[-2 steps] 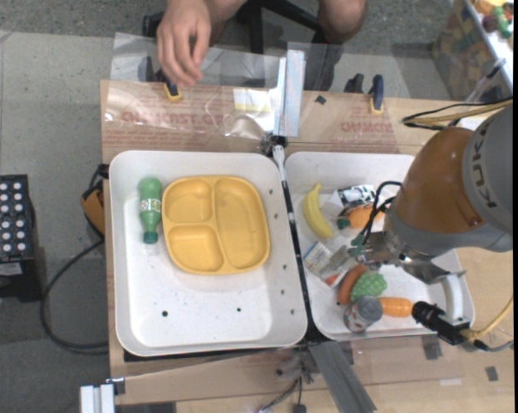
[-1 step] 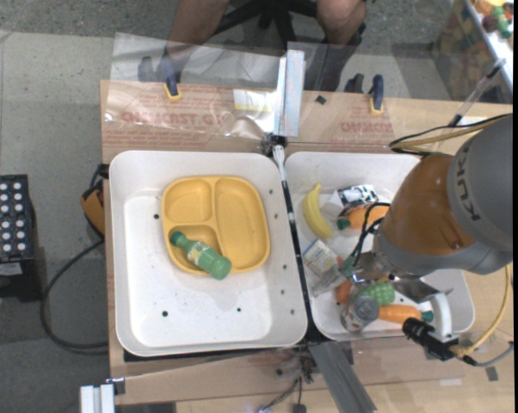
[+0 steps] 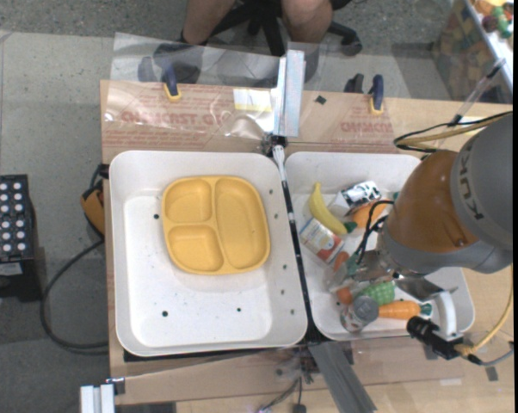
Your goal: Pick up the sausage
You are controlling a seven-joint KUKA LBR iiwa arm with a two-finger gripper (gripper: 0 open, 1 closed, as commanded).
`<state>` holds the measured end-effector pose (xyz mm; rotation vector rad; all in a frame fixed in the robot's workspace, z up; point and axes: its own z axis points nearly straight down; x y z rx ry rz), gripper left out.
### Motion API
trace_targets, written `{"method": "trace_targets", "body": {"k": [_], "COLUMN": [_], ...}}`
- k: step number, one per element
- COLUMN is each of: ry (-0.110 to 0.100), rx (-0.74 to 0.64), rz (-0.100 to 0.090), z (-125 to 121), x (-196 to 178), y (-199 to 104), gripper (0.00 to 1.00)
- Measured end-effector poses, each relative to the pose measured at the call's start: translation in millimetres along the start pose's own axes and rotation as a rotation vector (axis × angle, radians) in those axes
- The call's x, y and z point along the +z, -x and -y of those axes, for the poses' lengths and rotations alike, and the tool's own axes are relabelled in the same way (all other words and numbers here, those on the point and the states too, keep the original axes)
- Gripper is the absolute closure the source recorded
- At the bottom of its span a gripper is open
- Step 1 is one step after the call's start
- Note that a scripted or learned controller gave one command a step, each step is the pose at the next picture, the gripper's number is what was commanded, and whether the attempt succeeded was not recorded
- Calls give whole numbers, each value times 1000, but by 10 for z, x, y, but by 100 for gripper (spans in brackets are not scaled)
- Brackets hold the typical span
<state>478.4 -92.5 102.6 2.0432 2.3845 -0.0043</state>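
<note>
In the right bin, a small reddish piece that may be the sausage peeks out near the front, mostly covered by other items. My gripper reaches down into the pile just above that piece, under the orange wrist band. The arm hides the middle of the right bin.
Around the gripper lie a banana, a small carton, a green toy, an orange carrot, a grey round item and a black-and-white item. The left bin holds a yellow divided plate.
</note>
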Motion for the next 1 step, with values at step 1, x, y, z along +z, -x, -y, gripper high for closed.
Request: {"method": "trace_targets", "body": {"k": [1], "ry": [-3], "rx": [355], "rz": [-1], "z": [-299], "x": [-891], "y": [-455], "gripper": [100]}}
